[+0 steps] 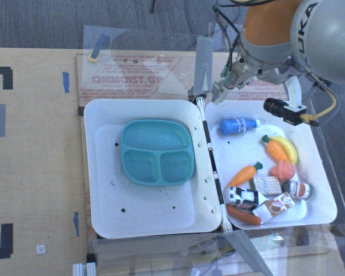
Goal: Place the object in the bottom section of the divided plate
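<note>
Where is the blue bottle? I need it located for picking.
The blue bottle lies on its side at the top of the right bin, just above the carrot.

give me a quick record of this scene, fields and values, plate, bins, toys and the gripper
plate: teal, three sections, no toy on it, in left bin
right bin: holds the toys
bottle: blue, lying alone near the top
carrots: two orange ones, one each side of the pile
banana: yellow, beside the right carrot
gripper: above the bins' top edge, near the divider
</note>
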You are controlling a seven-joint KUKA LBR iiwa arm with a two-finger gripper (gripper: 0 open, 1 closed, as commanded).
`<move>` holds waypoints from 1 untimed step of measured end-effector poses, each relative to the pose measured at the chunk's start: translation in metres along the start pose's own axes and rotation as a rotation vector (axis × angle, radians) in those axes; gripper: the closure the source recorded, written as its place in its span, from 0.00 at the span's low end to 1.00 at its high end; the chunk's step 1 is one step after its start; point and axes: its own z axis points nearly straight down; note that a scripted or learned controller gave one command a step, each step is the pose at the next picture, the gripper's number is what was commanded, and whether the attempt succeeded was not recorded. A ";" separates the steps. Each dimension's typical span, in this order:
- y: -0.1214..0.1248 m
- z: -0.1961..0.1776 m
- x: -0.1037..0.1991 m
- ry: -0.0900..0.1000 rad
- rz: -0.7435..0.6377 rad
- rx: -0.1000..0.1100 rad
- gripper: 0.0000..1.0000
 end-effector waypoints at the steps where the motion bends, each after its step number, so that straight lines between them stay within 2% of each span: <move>1: -0.093 -0.061 0.012 0.001 -0.129 0.000 1.00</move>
